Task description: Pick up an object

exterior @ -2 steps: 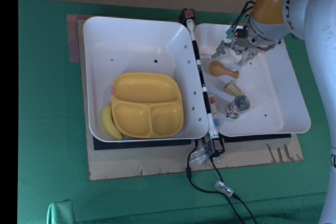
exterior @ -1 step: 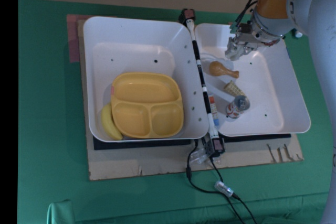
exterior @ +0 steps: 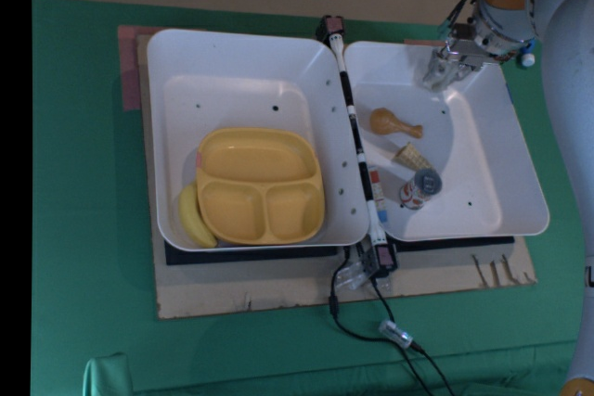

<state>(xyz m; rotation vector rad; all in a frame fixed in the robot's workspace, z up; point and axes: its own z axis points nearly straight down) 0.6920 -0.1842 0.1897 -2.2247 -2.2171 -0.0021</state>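
Note:
In the right bin (exterior: 501, 181) lie a brown drumstick (exterior: 394, 121), a tan cone-shaped piece (exterior: 411, 156) and a small can (exterior: 419, 189) lying on its side. My gripper (exterior: 444, 75) hangs over the bin's far wall, above and to the right of the drumstick, with nothing visible between its fingers. The left bin (exterior: 186, 70) holds a yellow divided tray (exterior: 260, 185) and a banana (exterior: 194, 217) beside the tray's left edge.
A black-and-white divider strip (exterior: 351, 121) runs between the two bins. Cables and a connector (exterior: 394, 334) lie on the green cloth in front of the bins. The grey arm (exterior: 566, 32) comes in from the upper right.

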